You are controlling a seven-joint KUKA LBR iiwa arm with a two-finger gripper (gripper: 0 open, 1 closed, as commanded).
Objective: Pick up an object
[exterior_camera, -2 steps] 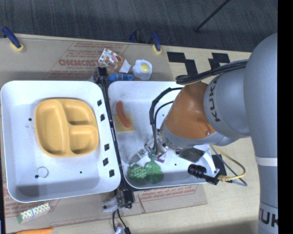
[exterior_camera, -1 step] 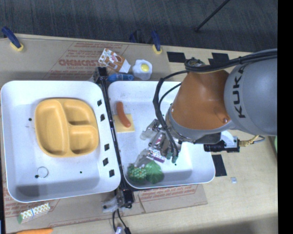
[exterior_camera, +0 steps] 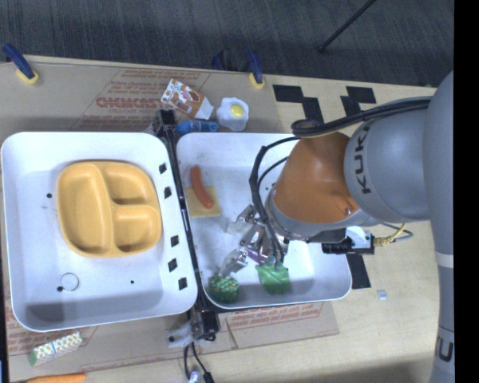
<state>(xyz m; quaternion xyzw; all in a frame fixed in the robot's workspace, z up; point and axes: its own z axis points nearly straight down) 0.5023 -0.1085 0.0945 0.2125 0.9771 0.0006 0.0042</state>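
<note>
My gripper [exterior_camera: 233, 246] hangs low over the right bin [exterior_camera: 327, 290], under the orange band of the arm. Its two metal fingers [exterior_camera: 241, 219] point left and stand apart, open, with bare bin floor between them. A small purple piece [exterior_camera: 261, 254] lies by the base of the lower finger; I cannot tell if it touches. Just below the gripper, near the bin's front wall, lie a green broccoli-like toy [exterior_camera: 223, 287] and a green block [exterior_camera: 273, 278]. A red sausage on a tan bun [exterior_camera: 202, 189] lies up-left of the gripper.
The left bin [exterior_camera: 16, 214] holds a yellow divided tray [exterior_camera: 108, 207]. Behind the bins sit a small printed carton [exterior_camera: 180, 97], a blue item [exterior_camera: 195, 125] and a yellow-white toy [exterior_camera: 234, 112]. A wrapped packet [exterior_camera: 56, 347] lies at the bench front left.
</note>
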